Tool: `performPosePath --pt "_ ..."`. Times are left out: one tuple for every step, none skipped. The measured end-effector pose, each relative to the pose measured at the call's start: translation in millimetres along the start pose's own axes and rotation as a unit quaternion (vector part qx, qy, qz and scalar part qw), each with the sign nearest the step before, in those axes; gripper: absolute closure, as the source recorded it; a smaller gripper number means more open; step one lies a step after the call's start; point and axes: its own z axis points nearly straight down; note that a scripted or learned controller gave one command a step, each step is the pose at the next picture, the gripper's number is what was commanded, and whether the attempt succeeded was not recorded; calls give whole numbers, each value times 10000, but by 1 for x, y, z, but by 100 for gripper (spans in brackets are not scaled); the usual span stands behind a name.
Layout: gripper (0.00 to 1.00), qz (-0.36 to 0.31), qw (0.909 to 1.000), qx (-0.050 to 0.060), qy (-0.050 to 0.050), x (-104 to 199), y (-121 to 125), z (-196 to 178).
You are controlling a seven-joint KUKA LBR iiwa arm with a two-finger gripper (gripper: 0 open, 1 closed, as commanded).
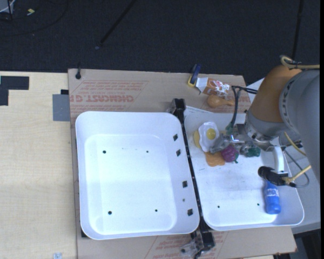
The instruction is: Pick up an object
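My gripper [230, 143] reaches into the upper middle of the right bin [243, 220] from the right, low over a small cluster of objects. A purple round object [229, 155] lies right under it, touching or nearly touching the gripper. An orange piece [215, 159] sits just left of the purple one. A white and yellow object [208, 135] lies to the upper left. A green item [252, 151] shows partly behind the wrist. A blue bottle [271, 198] with a black top lies near the bin's right wall.
The left bin [86, 144] stands beside the right one, with a black divider [184, 161] between them. A snack packet [218, 93] and a blue-yellow clip [194, 75] lie on the cardboard behind the right bin. The arm's orange band [275, 96] looms at the right.
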Motion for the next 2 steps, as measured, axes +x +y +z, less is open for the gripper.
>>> performPosePath --pt "0 -29 10000 1 6 60 27 0" --pt "0 9 10000 -1 3 67 0 0"
